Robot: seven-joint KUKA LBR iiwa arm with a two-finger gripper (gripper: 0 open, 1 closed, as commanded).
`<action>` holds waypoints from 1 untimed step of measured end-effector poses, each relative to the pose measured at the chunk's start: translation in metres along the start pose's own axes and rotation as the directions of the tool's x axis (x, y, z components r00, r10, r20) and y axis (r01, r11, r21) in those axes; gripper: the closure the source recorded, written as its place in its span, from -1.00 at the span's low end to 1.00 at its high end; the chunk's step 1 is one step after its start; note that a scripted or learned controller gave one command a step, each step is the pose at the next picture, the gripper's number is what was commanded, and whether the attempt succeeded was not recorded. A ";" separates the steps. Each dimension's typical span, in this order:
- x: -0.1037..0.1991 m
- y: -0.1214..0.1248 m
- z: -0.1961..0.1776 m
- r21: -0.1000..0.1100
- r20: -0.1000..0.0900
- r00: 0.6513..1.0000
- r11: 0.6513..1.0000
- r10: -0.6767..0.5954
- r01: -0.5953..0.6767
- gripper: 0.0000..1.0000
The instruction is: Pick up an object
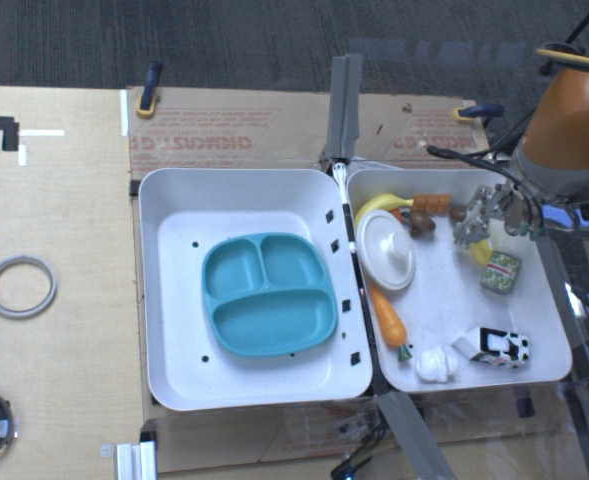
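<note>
near edge: grey metal bars (414, 448) cross under the worktop (54, 368), closest to the camera.
cow carton: small black and white box (494, 346) in the right bin (544, 313), near its front corner; looks light and stiff, easy to pinch across its flat sides.
white lump: soft-looking ball (434, 364) just beside the carton.
carrot: orange toy (386, 318), smooth, may slip and roll.
green box: small packet (500, 272) near the claw; writing too small to read.
claw: claw (479, 218) hangs over the back of the right bin; cannot tell how wide it is or if it has anything.
left bin: left bin (164, 298) has a blue tray (270, 294).
writing: red letters on the cardboard (214, 138), upside down, not clear enough to read.
</note>
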State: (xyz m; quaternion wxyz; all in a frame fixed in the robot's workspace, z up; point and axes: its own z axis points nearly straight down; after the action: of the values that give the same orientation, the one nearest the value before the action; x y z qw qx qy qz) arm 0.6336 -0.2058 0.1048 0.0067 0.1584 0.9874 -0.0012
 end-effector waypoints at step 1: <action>0.001 0.000 -0.001 0.000 -0.007 1.000 1.000 0.000 0.000 -1.00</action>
State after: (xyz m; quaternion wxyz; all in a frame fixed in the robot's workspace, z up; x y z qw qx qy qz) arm 0.6327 -0.2055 0.1061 0.0032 0.1583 0.9874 -0.0006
